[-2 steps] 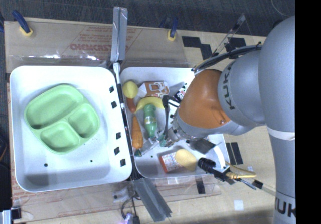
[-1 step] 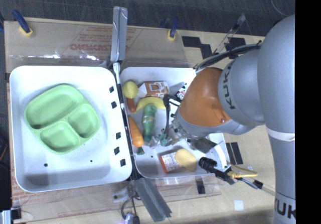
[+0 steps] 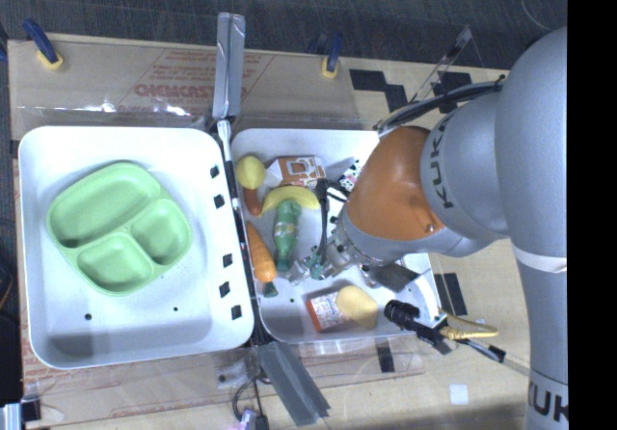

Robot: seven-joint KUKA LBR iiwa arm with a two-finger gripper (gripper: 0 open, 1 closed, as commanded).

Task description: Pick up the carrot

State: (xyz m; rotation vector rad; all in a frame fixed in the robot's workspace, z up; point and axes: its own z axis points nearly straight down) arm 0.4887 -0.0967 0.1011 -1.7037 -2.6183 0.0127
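The carrot [image 3: 262, 258] lies along the left wall of the right bin [image 3: 289, 330], pointing toward that bin's near-left corner, with the green bottle [image 3: 286, 231] just beside it. That tight spot is the risk: a descent could strike the wall, or close on the bottle instead, or roll the tapered carrot away. The gripper [image 3: 323, 262] sits low near the bin's middle, under the orange band [image 3: 390, 189]; whether its fingers are open or closed cannot be told, since the wrist hides them. The banana [image 3: 289, 197] is partly covered too

Grey KUKA-lettered arm [image 3: 501, 168], orange wrist band [image 3: 390, 192]
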